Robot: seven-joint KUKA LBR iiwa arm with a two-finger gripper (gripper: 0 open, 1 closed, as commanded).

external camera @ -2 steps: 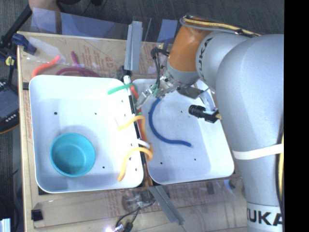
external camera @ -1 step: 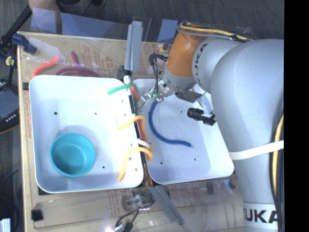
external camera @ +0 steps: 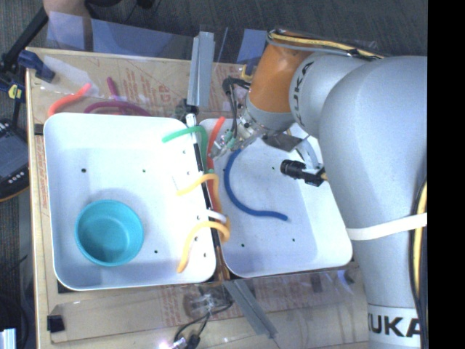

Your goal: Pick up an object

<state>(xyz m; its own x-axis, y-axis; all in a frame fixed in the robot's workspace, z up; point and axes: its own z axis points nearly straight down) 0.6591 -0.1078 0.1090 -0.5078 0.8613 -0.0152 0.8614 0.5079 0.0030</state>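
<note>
The arm (external camera: pixel 378 158) reaches low over the right bin (external camera: pixel 320 246), its gripper (external camera: pixel 234 138) near the blue cord (external camera: pixel 240 195). Nothing looks lifted yet, so the pick remains; the grip's state can't be told.

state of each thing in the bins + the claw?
blue bowl: upright, in the left bin, near corner.
blue rope: lying curved on the floor of the right bin, loose.
yellow strips: draped over the wall between the bins.
green strip: lying on the left bin's far rim.
claw: low at the right bin's far left corner, by the rope's upper end; grip unclear.
</note>
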